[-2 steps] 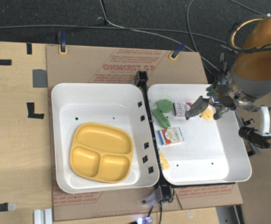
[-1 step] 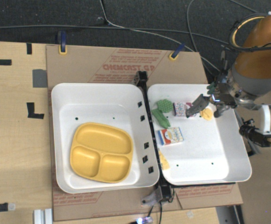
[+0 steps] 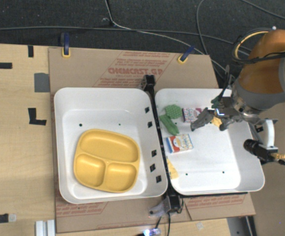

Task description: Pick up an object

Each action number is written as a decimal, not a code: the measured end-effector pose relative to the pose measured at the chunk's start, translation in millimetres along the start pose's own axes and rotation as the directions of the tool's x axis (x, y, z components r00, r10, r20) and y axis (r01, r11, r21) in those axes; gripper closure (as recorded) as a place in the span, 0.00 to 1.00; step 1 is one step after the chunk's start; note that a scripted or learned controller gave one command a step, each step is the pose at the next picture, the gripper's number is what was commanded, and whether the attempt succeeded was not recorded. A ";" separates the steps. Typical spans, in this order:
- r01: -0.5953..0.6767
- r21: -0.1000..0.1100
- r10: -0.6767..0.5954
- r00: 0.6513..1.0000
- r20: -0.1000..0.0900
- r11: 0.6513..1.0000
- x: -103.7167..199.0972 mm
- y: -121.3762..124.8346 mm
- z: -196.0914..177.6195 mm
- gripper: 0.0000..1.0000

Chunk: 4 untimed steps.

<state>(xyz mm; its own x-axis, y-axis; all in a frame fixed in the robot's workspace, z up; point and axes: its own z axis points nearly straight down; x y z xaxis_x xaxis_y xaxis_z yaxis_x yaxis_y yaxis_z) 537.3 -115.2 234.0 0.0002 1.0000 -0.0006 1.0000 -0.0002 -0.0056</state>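
My gripper (image 3: 211, 122) hangs over the upper right part of the right bin (image 3: 212, 162), open, with nothing between its fingers. Just left of it lies a small dark and pink packet (image 3: 191, 114), close to the left fingertip. A green leafy toy (image 3: 170, 118) lies further left by the bin's wall. Below these rests a small white card box with blue and red print (image 3: 179, 143). A little yellow piece (image 3: 171, 169) sits against the right bin's left wall.
The left bin (image 3: 64, 102) holds a yellow divided plate (image 3: 106, 160). A black divider clip strip (image 3: 155, 132) runs between the bins. Cables cross the dark floor behind, and the arm's orange band (image 3: 266, 48) rises at the right.
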 end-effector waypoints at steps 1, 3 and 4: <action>0.000 0.001 0.000 1.000 0.000 1.000 -9.9 0.5 56.2 0.00; 0.003 -0.002 -0.003 1.000 -0.001 1.000 -1.7 -4.8 92.2 1.00; 0.001 -0.010 -0.001 1.000 0.000 1.000 -0.7 -7.9 29.9 1.00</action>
<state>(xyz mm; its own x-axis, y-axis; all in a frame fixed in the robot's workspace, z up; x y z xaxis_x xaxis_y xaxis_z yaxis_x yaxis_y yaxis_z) 529.2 -116.0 204.2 -0.0012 1.0000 -0.0009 1.0000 0.0012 0.0040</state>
